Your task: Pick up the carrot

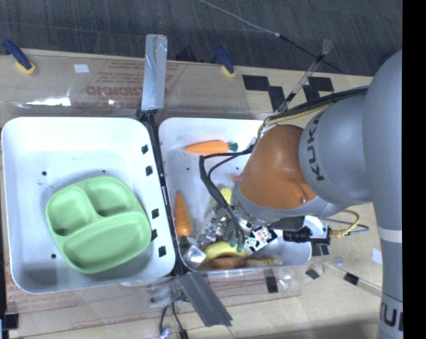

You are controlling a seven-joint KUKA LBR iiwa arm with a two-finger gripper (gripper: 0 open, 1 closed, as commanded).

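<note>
There are two white bins point(15, 147). There is one green plate point(99, 221) at 9 o'clock. There are two orange carrots point(207, 147) and one yellow banana point(223, 249).

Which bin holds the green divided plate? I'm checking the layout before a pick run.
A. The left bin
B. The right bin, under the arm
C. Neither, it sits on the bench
A: the green divided plate lies inside the left bin, while the carrot lies in the right bin.
</note>
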